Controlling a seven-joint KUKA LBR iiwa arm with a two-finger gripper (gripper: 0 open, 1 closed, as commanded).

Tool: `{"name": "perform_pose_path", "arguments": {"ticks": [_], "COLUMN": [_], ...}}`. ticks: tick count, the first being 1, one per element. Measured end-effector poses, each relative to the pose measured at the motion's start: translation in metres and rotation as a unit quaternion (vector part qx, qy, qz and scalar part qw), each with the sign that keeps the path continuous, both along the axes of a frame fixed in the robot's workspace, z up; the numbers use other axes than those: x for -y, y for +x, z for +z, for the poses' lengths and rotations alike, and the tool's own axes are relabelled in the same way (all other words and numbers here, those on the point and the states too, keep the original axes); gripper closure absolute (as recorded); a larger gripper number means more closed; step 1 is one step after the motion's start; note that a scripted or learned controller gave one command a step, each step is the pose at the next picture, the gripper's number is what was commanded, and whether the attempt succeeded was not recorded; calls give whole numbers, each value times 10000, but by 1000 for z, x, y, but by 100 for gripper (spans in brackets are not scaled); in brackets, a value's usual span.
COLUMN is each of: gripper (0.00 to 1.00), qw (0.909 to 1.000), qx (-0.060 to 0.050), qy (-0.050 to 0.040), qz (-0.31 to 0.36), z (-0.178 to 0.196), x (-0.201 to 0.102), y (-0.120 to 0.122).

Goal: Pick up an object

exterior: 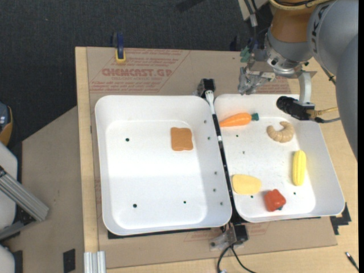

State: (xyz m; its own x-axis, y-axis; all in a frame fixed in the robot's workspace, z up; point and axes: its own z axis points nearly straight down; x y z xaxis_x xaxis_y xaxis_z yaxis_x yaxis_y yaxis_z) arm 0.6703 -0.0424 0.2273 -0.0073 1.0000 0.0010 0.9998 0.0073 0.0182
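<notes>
- Toast slice (pixel 181 139) lies alone in the left bin (pixel 114 169), toward that bin's upper right part.
- Right bin (pixel 324 203) holds five things: a carrot (pixel 235 119) near its upper left corner, a croissant (pixel 281 132) to the right of the carrot, a corn cob (pixel 298 167) upright along the right side, a pale yellow potato-like piece (pixel 245 184) near the lower left, and a red pepper (pixel 274 200) just beside it at the lower edge.
- End effector (pixel 251 85) hangs above the far rim of the right bin, up and to the right of the carrot, apart from every object; nothing sits between its fingers, and I cannot tell whether they are spread or pressed together.
- Arm (pixel 296 21) comes in from the upper right, orange band above the grey wrist.
- Both bins rest side by side, touching, on a brown cardboard-covered surface (pixel 148 67) printed with red lettering.
</notes>
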Motion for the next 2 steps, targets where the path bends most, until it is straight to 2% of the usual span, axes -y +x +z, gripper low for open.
{"name": "perform_pose_path", "arguments": {"ticks": [1, 2], "gripper": [100, 100], "qw": [10000, 9999], "qx": [13, -137], "qy": [8, -2], "qz": [7, -40], "z": [142, 79], "x": [-67, -74], "y": [-2, -72]}}
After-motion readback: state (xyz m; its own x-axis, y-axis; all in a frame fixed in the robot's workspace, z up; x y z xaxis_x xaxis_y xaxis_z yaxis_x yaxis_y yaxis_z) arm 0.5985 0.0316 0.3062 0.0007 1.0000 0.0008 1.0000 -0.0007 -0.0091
